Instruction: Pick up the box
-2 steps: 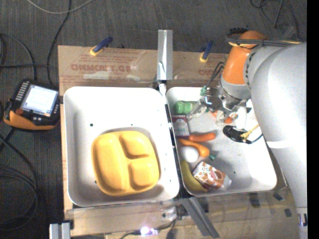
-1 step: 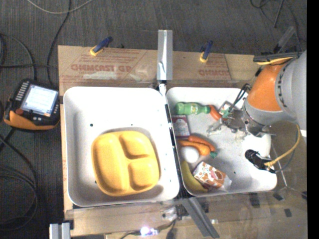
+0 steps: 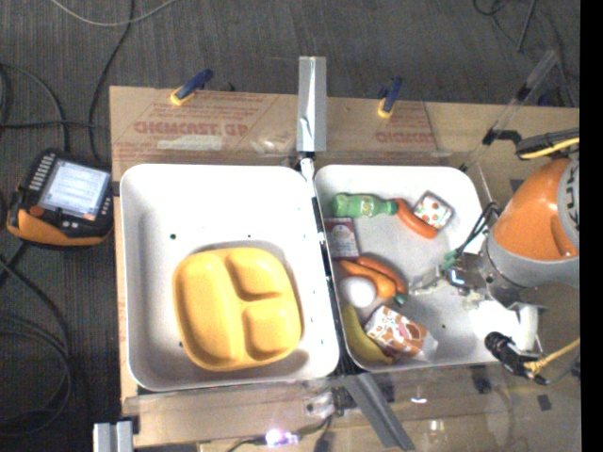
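Two box-like things lie in the right bin point(image 3: 452, 332). A small white and red box point(image 3: 433, 210) sits near the bin's far right corner, beside an orange carrot point(image 3: 413, 219). A larger orange and white printed carton point(image 3: 396, 332) lies tilted at the near edge, partly on a banana point(image 3: 361, 339). My gripper point(image 3: 450, 273) hangs over the right side of this bin, under the grey arm with its orange band point(image 3: 532, 224). It stands between the two boxes and apart from both. Nothing shows in its grasp.
The right bin also holds a green bottle point(image 3: 363, 205), a dark red packet point(image 3: 343, 239), an orange carrot-like piece point(image 3: 374, 271) and a white egg point(image 3: 360, 293). A yellow divided tray point(image 3: 240, 304) lies in the left bin point(image 3: 151, 205). A teach pendant point(image 3: 64, 199) rests off the bench at left.
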Tool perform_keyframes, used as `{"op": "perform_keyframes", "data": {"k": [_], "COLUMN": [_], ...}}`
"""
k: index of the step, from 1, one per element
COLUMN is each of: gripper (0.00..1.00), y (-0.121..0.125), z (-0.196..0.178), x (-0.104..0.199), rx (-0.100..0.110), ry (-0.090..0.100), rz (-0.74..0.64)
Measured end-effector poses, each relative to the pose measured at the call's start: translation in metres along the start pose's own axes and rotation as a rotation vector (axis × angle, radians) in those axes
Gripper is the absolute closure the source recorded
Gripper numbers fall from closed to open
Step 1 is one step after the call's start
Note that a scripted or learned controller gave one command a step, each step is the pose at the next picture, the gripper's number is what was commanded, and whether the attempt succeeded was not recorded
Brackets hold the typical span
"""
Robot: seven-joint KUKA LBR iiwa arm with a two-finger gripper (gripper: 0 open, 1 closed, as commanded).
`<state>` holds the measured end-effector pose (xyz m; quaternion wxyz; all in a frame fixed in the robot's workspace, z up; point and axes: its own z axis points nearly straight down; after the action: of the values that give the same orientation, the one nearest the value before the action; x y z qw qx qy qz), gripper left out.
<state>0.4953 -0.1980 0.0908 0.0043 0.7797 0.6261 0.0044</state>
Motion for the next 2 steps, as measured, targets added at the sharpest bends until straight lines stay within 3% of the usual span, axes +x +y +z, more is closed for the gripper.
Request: {"op": "perform_keyframes", "data": {"k": [1,2], "gripper": [1.0,0.0], "y": [0.0009,0.0008], "z": [-0.0087,-0.0086], "x": [-0.0009,-0.0009], "rx": [-0.002,-0.001], "ry": [-0.003,-0.003], "rz": [0.001,0.001]}}
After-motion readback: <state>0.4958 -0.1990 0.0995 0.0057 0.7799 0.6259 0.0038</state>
